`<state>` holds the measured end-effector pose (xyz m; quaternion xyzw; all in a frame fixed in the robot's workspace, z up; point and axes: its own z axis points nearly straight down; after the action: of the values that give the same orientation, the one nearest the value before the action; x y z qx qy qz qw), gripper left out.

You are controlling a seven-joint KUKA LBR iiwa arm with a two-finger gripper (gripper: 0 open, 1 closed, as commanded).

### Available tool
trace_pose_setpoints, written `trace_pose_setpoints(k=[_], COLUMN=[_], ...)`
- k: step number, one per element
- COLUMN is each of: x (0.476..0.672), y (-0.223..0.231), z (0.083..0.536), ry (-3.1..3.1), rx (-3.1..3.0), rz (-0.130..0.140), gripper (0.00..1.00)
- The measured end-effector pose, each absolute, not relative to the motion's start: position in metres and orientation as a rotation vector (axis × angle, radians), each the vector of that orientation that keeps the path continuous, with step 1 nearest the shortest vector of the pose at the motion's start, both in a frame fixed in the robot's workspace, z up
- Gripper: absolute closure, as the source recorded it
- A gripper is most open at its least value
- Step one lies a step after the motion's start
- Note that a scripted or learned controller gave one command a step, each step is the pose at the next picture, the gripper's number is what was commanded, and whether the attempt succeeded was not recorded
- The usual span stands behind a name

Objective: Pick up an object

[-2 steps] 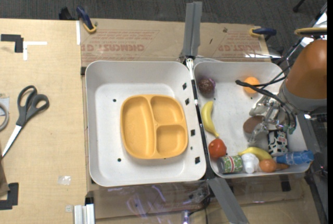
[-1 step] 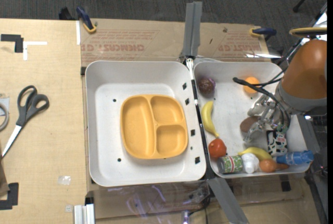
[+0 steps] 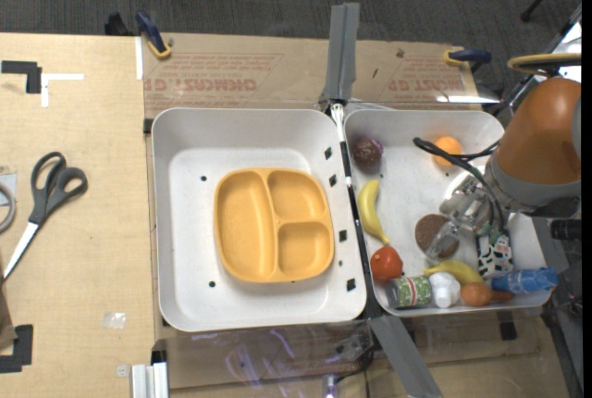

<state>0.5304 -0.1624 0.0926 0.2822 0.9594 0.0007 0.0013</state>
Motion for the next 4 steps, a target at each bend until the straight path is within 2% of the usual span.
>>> trace_pose_setpoints(k=[1,2,3,4], x=[0.497,0.566,0.645,0.534], y=[-0.132,-0.155,-0.153,-0.197], z=[0.092,0.133,0.093,0.092], ry=[2.969,2.972,2.907,2.869], rx=[1.022,1.007,1.177,1.278], rz=[0.001,-0.001,-0.001,0.001], gripper=[0.0,0.0,0.0,0.0])
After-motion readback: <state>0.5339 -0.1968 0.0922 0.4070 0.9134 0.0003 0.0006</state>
